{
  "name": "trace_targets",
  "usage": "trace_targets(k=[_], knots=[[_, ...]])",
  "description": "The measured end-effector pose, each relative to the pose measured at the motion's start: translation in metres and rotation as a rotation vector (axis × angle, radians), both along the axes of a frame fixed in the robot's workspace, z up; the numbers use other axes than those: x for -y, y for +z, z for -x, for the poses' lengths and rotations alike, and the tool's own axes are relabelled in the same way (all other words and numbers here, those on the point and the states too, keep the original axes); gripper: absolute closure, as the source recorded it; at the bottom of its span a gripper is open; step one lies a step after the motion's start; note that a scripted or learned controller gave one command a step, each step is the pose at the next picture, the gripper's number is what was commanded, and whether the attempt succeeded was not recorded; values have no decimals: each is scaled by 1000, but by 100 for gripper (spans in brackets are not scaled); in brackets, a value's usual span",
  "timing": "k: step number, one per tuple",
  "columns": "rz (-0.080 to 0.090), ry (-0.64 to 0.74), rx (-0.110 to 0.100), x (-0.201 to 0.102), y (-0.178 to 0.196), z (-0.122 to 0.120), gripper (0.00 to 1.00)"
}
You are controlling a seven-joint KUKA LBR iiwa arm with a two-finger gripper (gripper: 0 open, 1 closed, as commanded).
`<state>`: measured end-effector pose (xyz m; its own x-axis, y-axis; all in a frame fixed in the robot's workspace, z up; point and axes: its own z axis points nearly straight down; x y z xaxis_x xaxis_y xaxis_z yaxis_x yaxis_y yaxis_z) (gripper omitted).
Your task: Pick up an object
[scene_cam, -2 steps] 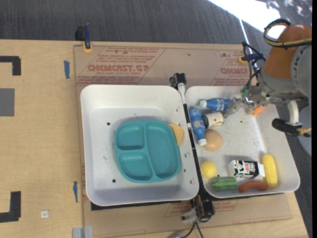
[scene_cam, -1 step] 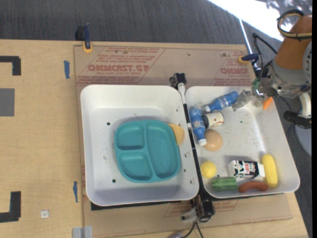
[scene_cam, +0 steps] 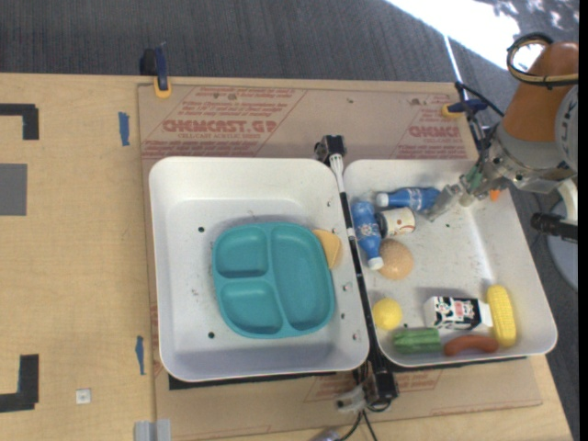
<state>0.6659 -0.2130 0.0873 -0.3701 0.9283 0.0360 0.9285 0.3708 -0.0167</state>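
Note:
The right bin (scene_cam: 526, 263) holds several small objects. At its back lie two blue bottles, one lengthwise (scene_cam: 409, 197) and one along the left wall (scene_cam: 366, 230), with a small white cup (scene_cam: 397, 220) between them. A tan egg-shaped piece (scene_cam: 397, 260) sits just in front of them. At the front lie a yellow lemon (scene_cam: 388, 314), a cow-patterned carton (scene_cam: 455, 312), a corn cob (scene_cam: 501, 312), a green cucumber (scene_cam: 416, 340) and a red sausage (scene_cam: 470, 344). My gripper (scene_cam: 445, 200) hangs low at the bin's back, just right of the lengthwise bottle's end.
The left bin (scene_cam: 175, 186) holds a teal divided plate (scene_cam: 272, 279) with a yellow-orange piece (scene_cam: 328, 245) tucked at its right edge. A black clamp (scene_cam: 329, 147) sits where the bins meet. The arm's orange band (scene_cam: 542, 90) is above the right bin's back corner.

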Motion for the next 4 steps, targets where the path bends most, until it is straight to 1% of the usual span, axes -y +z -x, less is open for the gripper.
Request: trace_targets(k=[1,2,3,4], knots=[[6,203,4,6,0,3,0],[22,301,37,-87,-1,18,0],[23,613,44,-89,0,78,0],[19,560,42,-8,-1,95,0]])
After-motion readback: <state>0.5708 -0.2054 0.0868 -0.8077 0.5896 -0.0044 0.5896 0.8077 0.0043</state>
